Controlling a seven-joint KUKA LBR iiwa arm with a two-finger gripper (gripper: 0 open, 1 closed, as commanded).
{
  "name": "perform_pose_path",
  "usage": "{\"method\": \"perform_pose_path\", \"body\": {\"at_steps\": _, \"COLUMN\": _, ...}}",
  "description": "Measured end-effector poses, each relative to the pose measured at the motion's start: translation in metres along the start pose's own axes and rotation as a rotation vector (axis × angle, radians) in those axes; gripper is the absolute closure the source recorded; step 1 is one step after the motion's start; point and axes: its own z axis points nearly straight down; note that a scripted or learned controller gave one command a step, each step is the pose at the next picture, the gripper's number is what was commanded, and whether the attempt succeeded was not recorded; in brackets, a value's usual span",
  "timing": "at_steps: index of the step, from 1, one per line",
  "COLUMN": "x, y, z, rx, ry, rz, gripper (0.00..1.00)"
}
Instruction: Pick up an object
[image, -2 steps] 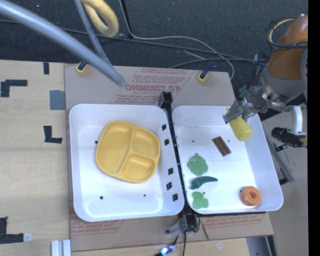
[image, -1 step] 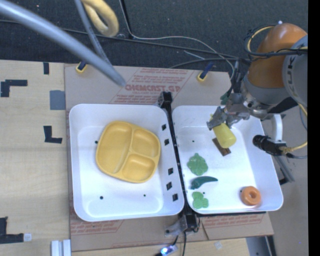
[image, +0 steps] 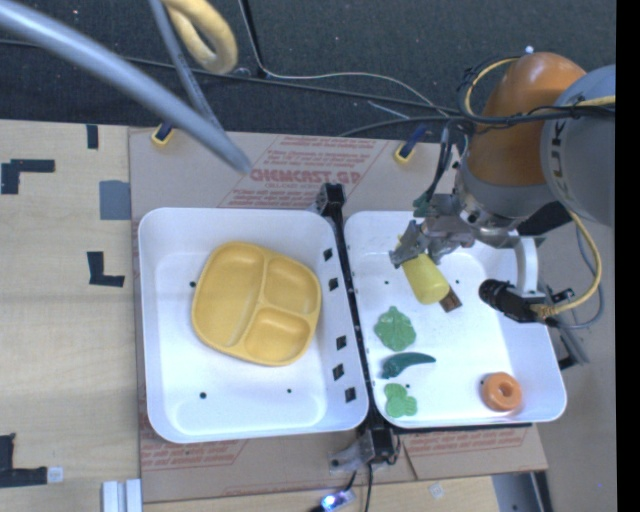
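Camera view: the grey two-finger gripper (image: 428, 250) is seen low over the right white plastic bin (image: 520, 310), its fingers closed on the upper end of a yellow cylindrical block (image: 428, 281) that hangs just below them. The grasp step appears made; a straight lift is called for next, clear of the green broccoli-shaped toy (image: 395, 327) lying just beneath the gripper.
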Motion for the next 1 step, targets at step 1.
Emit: {"method": "perform_pose_path", "body": {"at_steps": 1, "x": 0.0485, "y": -0.0213, "z": 0.0133, "rx": 0.002, "ry": 0.000, "rz": 0.000, "gripper": 1.00}}
